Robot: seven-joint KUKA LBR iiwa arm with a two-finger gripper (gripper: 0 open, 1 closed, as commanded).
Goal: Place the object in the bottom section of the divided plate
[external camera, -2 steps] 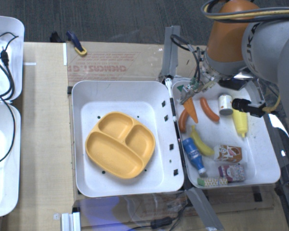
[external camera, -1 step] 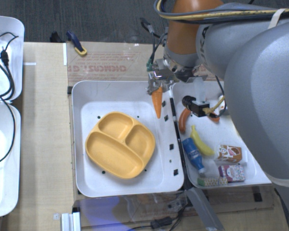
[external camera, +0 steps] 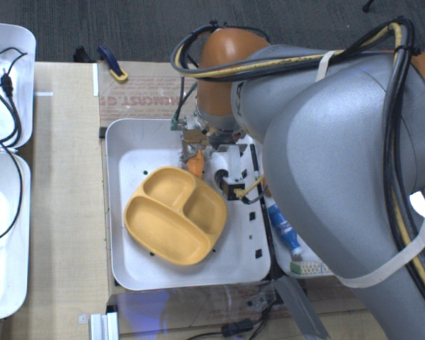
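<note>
A yellow divided plate lies tilted in the left white bin, with two small sections toward the back and one long section toward the front. My gripper hangs over the bin just behind the plate's back rim. A small orange object shows right beneath the gripper, at the plate's upper edge. Whether the object is held or merely lies on the bin floor cannot be made out.
The grey arm covers most of the right bin. A blue and white tube lies in the right bin beside the divider. A blue clamp rests on the bench at the back. Black cables lie on white trays at far left.
</note>
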